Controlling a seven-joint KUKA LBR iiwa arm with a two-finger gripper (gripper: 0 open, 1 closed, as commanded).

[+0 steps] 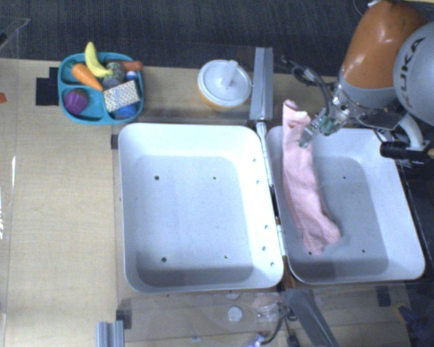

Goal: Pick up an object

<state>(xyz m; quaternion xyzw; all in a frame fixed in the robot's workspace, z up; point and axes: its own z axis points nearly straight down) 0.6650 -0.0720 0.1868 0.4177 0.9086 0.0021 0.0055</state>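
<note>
A long pink cloth lies in the right bin, stretched along its left side. The cloth's upper end reaches up to the bin's back rim. My gripper comes in from the right and its tip rests at the right edge of that upper end, touching the cloth. Where the two meet is small and dark. The grey arm with its orange band hangs over the bin's back right corner.
The left bin stands beside the right one, with a metal divider behind their shared edge. A white lidded bowl and a blue tray of toy food sit on the bench behind the left bin.
</note>
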